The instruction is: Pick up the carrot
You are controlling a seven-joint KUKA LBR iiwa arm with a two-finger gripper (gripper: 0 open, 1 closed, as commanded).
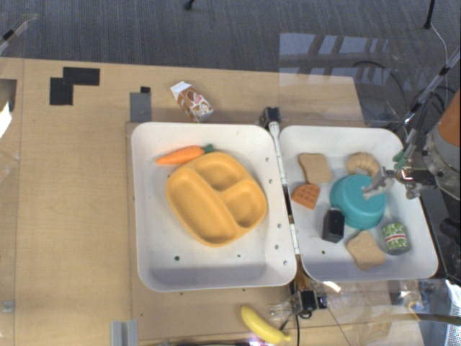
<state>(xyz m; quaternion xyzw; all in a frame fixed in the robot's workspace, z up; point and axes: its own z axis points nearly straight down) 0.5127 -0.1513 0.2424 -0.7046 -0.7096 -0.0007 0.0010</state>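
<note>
The orange carrot (pixel 181 155) with its green end lies in the left bin (pixel 151 251), at its upper left. It rests against the far edge of a yellow divided plate (pixel 216 197). My gripper (pixel 405 170) hangs over the right rim of the right bin (pixel 425 265), far to the right of the carrot. Its tip is small against the clutter, and nothing shows in it.
The right bin holds a teal pot (pixel 358 199), a toast slice (pixel 315 168), a waffle (pixel 305 195), a croissant (pixel 362 164), a black block (pixel 333 224), a bread piece (pixel 366 249) and a can (pixel 395 237). A banana (pixel 263 326) lies on the bench in front. A packet (pixel 191 100) lies behind the left bin.
</note>
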